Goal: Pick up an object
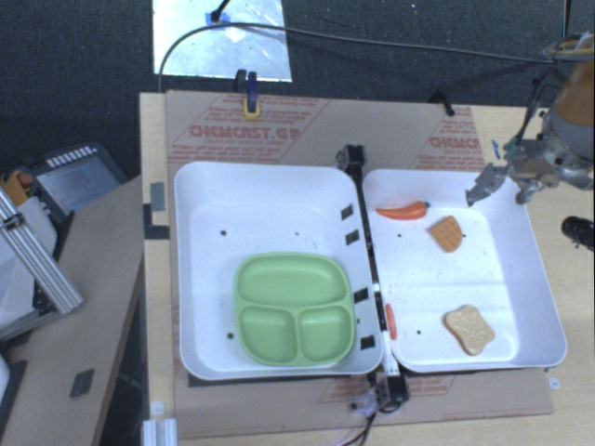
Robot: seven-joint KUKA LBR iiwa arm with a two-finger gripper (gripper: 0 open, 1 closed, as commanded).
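Orange carrot-shaped toy [402, 211] lies in right white bin [535, 277]; gripper [505, 190] hovers above bin's far-right edge, fingers spread, holding nothing.

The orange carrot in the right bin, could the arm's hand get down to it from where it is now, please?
Probably yes. The carrot lies alone on the bin floor near the far wall, with nothing over it. The hand hangs above that bin's far right corner, and the cracker sits apart, nearer the camera.
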